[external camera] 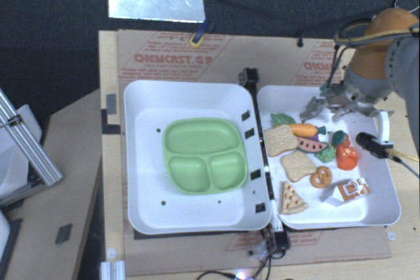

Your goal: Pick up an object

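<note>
Green 3-section tray (203,155) in left bin (141,108), toy foods in right bin (384,203), gripper (326,103) state unclear.

Two bins sit side by side on the table (85,121). Left bin (141,108) has a tray (202,155) in its middle. Right bin (380,200) has toy food (308,164) w/ the arm (384,49) behind it.

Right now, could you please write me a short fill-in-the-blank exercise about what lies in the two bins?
1. The green tray lies in the ____ bin.
2. The green tray has ____ compartments.
3. The pizza slice lies nearer the ____ edge of the right bin than the gripper does.
4. The pretzel lies in the ____ bin.

Missing words: left; three; front; right
</note>
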Robot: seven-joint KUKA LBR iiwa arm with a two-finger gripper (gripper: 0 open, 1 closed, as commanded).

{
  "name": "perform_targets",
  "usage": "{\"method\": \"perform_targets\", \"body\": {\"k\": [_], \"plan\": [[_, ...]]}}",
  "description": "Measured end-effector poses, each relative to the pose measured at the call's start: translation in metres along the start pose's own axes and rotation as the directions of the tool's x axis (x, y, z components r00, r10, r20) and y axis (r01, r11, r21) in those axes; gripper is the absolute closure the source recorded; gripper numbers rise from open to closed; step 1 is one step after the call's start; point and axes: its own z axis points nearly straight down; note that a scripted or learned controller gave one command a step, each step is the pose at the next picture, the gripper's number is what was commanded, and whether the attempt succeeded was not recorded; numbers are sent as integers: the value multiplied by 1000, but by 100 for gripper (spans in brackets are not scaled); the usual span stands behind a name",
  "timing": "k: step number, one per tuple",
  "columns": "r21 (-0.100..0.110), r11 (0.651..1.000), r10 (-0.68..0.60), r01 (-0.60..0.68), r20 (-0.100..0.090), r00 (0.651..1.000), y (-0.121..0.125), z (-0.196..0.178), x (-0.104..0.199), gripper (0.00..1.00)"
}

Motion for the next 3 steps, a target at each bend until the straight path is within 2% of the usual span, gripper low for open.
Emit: {"method": "perform_targets", "body": {"k": [1,2,3], "plan": [[-3,1000,-2,2,1,1000,1,22,1,0],[-7,1000,-2,2,2,1000,2,10,1,100],[-6,1000,2,-2,1,1000,-1,-35,-1,100]]}}
